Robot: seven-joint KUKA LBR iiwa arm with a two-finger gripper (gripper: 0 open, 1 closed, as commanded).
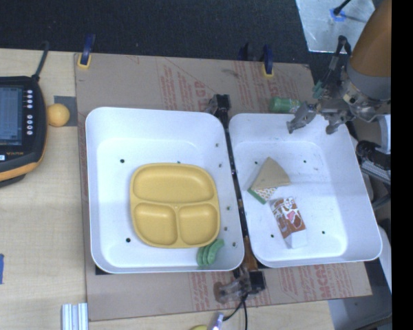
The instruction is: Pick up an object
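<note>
Because the gripper point(318, 117) hangs spread wide and empty over the far rim of the right bin point(361, 184), a straight descent risks striking that wall; the brown wedge point(270, 175) and snack packet point(288, 220) lie nearer the camera, with open floor around them.

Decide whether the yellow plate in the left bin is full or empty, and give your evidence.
Empty. The yellow plate lies flat in the left bin, and all three of its compartments show bare yellow surface.
</note>
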